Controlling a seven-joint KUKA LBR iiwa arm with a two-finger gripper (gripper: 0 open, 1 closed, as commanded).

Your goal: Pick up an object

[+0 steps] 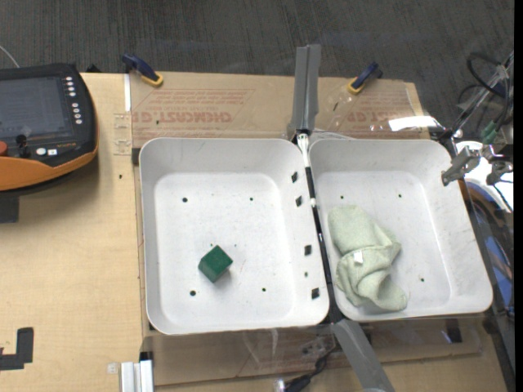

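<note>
One gripper (459, 168) sits at the right bin's (445, 219) far right rim; finger state cannot be told, nothing seen held. Cloth (366, 258) lies crumpled in that bin's left half. Green cube (216, 263) rests in left bin (163, 219), near front.

green block (216, 264) | pale green cloth (365, 257) | white bins (163, 317) | brown cardboard (65, 284)
</note>
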